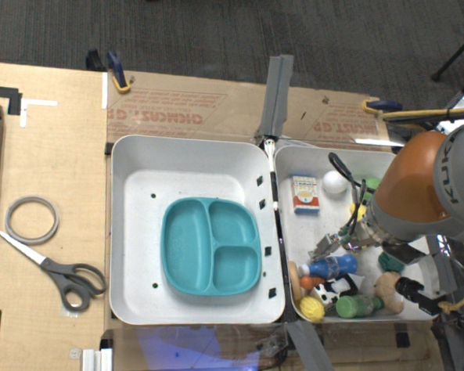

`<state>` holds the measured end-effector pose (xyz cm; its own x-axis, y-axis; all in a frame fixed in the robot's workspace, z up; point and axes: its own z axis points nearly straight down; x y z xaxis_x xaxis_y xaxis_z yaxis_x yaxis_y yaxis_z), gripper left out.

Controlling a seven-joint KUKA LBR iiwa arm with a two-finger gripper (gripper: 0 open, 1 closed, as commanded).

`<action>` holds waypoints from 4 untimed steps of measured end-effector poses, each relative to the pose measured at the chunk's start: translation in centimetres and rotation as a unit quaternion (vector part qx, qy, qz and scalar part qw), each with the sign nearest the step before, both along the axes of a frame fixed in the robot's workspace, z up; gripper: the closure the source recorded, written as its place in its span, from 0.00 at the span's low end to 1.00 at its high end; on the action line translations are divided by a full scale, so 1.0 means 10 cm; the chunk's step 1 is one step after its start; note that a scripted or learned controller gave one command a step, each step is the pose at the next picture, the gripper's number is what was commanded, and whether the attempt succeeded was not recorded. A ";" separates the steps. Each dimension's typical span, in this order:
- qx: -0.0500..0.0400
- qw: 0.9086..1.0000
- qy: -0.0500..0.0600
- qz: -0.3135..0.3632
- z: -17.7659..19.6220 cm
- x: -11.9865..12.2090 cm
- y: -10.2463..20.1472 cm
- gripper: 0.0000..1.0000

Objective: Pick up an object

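Observation:
My gripper (337, 243) is low in the right bin (286, 215), under the arm's orange band (408, 188). It hangs just above a blue bottle (333, 266) that lies on its side. Around the bottle lie a yellow ball (312, 308), a black-and-white toy (337, 288), a green cylinder (357, 305) and a tan piece (388, 291). Farther back are a small card box (304, 195) and a white ball (335, 184). I see nothing clearly held.
The left bin (128, 214) holds a teal divided plate (211, 246). On the bench to the left lie scissors (54, 270) and a tape ring (32, 219). The arm covers the right bin's far right part.

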<state>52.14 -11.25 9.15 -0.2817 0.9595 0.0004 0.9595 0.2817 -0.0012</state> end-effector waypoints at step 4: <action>-0.001 0.999 0.001 0.038 0.66 0.28 0.03 1.00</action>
<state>54.89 -10.93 15.77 -0.3542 0.9352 0.0000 0.9352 0.3542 -0.0029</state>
